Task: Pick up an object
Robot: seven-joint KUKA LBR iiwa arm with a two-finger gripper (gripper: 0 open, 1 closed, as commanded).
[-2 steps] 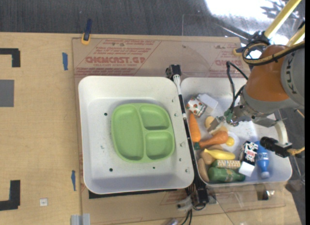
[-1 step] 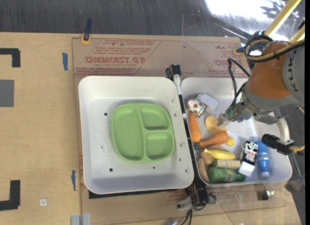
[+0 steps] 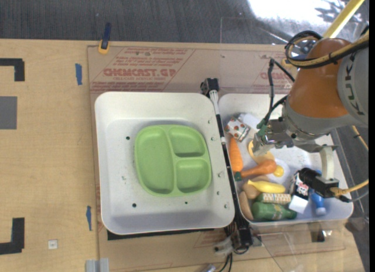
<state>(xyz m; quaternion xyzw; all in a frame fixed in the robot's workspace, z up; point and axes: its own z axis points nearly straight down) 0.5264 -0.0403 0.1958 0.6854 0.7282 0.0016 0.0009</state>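
While looking down on both bins, catch the gripper (image 3: 267,138) low over the right bin (image 3: 347,212), toward its upper middle, reaching in from the right. Can't tell how far open the claw, nor holding anything or not: too murky from up here to call. Every small object for the picking down in that right bin. Just under the claw, a small yellow piece (image 3: 257,147). Below that, a crosswise carrot (image 3: 256,170), slanting up to the right, with a yellow disc (image 3: 279,171) at its right end. To the left, a lengthwise carrot (image 3: 235,155) running along the bin's left wall. Up near the top-left corner, a white-and-red item (image 3: 237,128). Further down, a yellow banana (image 3: 270,187) lying flat, a tan lump (image 3: 249,192) just beside it, then a green bottle (image 3: 273,211) against the near wall. Over on the right, a white block (image 3: 297,204) and a blue piece (image 3: 319,202), close together. Across in the left bin (image 3: 105,148), a green divided plate (image 3: 173,159), lying flat in the middle, well apart from the claw.
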